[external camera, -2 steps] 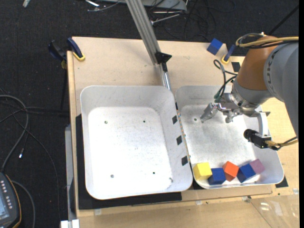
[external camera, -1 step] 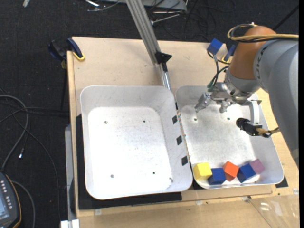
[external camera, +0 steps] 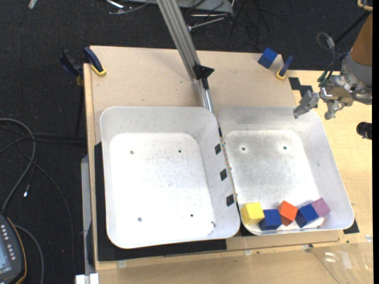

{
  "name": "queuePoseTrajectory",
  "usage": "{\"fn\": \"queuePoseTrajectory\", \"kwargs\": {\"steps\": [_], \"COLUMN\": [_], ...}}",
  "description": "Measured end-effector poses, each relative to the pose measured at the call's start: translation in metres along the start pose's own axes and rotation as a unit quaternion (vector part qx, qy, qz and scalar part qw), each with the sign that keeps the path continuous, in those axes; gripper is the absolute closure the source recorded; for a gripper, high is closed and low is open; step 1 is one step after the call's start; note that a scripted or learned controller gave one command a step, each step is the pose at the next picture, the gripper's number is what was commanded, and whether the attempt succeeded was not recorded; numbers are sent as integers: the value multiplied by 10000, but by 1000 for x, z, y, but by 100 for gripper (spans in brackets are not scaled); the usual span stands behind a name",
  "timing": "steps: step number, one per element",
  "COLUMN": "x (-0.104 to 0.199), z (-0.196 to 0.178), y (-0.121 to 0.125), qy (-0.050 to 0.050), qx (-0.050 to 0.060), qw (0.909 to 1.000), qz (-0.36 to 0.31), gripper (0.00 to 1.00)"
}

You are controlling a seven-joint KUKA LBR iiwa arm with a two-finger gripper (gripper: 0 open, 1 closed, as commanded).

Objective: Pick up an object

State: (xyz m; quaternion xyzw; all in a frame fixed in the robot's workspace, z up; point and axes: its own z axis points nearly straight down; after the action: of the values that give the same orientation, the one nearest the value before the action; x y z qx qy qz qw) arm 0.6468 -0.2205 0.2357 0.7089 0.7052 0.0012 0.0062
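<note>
While the gripper (external camera: 316,106) hung open and apparently empty above the right bin's (external camera: 269,161) far corner, nothing had been picked. The yellow (external camera: 252,212), orange (external camera: 288,211), purple (external camera: 320,207) and two blue cubes (external camera: 270,219) lay untouched along its near edge.

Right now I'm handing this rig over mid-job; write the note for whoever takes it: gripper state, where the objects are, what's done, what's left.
Gripper: open, holding nothing, hovering over the far right corner of the right bin.
Objects: five blocks sit in a row along the right bin's near edge: yellow block, blue block, orange block, second blue block, purple block. Another blue cube sits on the bench outside the bins, at the far edge.
Done: nothing picked yet.
Left: move the gripper across to the block row, descend, close on one and lift.
</note>
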Motion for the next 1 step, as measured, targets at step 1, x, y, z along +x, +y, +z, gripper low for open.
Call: {"fn": "queuePoseTrajectory", "kwargs": {"steps": [1], "x": [38], "z": [91], "y": [-7], "qy": [49], "qx": [86], "qw": [9999], "qz": [-49], "gripper": [0]}}
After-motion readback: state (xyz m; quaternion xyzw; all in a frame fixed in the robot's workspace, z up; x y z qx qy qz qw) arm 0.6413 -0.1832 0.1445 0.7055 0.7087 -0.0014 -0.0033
